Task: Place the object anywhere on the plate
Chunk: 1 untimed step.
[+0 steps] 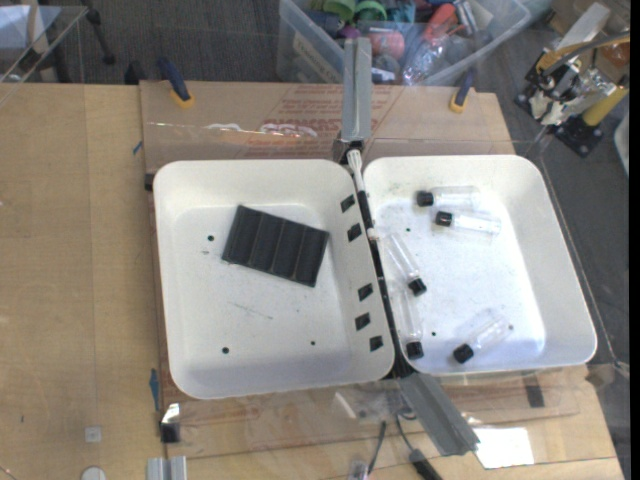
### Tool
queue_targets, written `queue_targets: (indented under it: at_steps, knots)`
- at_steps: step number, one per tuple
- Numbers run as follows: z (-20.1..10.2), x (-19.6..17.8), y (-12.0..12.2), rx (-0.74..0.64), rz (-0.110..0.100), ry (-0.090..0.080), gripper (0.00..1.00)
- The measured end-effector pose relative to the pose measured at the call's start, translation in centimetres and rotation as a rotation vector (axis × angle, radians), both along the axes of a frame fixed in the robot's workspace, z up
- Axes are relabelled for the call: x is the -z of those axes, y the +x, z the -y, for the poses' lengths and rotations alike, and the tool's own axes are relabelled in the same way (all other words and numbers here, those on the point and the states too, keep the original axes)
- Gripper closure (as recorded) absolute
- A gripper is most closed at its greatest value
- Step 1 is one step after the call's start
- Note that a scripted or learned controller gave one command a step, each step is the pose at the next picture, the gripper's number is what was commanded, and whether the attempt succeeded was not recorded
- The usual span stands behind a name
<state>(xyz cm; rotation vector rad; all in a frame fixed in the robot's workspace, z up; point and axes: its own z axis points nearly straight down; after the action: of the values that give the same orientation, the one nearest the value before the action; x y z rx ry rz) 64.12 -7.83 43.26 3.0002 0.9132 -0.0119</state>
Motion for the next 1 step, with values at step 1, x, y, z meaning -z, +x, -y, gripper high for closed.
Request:
queue_targets:
  at_steps: [1]
  knots:
    - [-0.05, 0.03, 0.01, 0.0, -0.001, 0.0, 0.0]
